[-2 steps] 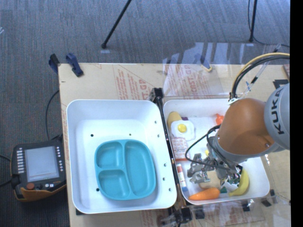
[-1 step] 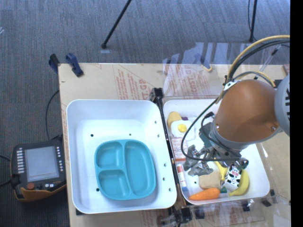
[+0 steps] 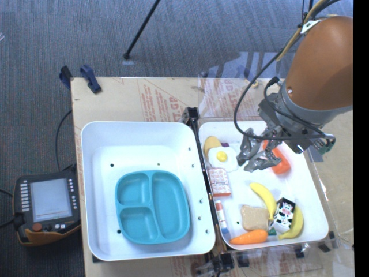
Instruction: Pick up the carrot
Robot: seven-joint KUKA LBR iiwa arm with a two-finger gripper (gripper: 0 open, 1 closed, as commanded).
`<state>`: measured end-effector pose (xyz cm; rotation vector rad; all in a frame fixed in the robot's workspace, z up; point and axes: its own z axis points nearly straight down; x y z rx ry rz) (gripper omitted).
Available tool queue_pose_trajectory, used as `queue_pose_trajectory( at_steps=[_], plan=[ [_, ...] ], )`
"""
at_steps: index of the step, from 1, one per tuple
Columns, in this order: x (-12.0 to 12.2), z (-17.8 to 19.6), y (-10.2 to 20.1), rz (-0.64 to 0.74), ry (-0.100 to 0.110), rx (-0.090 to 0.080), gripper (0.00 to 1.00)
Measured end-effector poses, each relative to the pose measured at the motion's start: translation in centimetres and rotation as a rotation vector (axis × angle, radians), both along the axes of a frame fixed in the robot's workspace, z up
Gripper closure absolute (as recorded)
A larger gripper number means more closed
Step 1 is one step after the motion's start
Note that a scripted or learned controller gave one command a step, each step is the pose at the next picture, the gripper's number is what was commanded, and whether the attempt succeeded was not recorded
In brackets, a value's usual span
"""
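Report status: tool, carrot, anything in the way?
Tool over right bin, back half. Carrot lies at front edge, untouched. Bread slice close behind carrot; marker to its left.

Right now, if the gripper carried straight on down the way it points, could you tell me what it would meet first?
Probably the fried egg, which lies just beyond and below the gripper. Depth is unclear from this slanted view, so it might meet the white bin floor beside the egg instead.

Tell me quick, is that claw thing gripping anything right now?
Tool: open, holding nothing; it hangs over the right bin beside an orange-red item, far from the carrot.
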<state>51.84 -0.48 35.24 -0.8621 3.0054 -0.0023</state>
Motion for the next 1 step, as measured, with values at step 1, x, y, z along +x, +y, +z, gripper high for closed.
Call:
queue_pose_trajectory(
  at_steps=[1],
  plan=[
    [-1.10, 3.14, -5.34, 0.296, 0.009, -0.002, 1.00]
  ],
)
